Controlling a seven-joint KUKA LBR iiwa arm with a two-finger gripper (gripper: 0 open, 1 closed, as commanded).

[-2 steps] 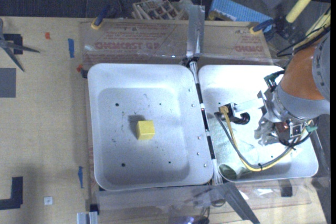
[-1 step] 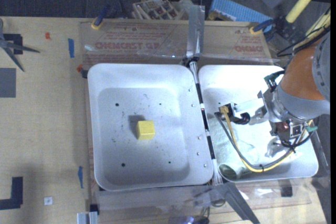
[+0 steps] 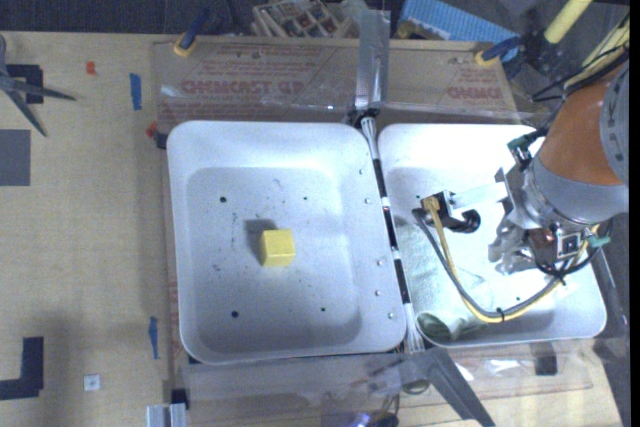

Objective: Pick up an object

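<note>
A yellow block (image 3: 278, 247) lies near the middle of the left bin (image 3: 200, 165), on its own. My gripper (image 3: 508, 253) hangs low over the right bin (image 3: 430, 150), toward that bin's right side, under the grey and orange wrist. It is far from the yellow block. A dark green roundish thing (image 3: 438, 325) sits in the right bin's near left corner, left of and nearer than the gripper. I see nothing held at the gripper.
A metal divider (image 3: 385, 215) runs between the two bins. A yellow cable (image 3: 462, 290) loops across the right bin's floor. Cardboard (image 3: 260, 85) and clutter lie beyond the bins' far edge.
</note>
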